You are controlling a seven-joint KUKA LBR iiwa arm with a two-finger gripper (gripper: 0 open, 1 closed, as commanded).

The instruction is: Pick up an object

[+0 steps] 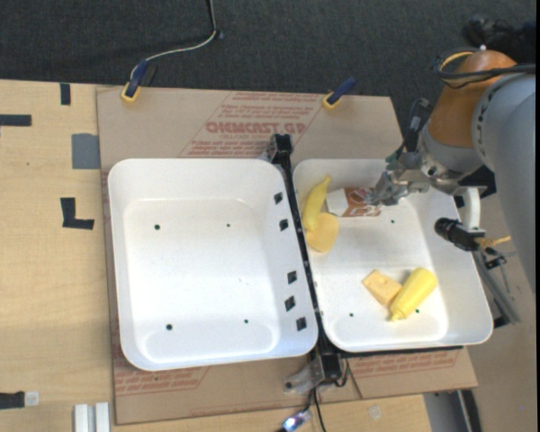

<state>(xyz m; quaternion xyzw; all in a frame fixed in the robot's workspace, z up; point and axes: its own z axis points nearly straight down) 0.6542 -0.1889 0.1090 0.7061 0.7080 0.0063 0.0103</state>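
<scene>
Nearest us in the right bin point(450, 331) we see a yellow bottle point(411, 293) touching a yellow block point(381, 286). Farther back lies a banana point(319, 216), then a small carton point(359, 202) under the gripper point(384, 192), whose grip we cannot tell

robot lab | arm point(486, 115) | paired white bins point(198, 259) | clamped cardboard point(243, 124)

Two bins side by side — banana point(317, 207) at right bin point(450, 331) left wall, bottle point(412, 293) toward its front.
</scene>
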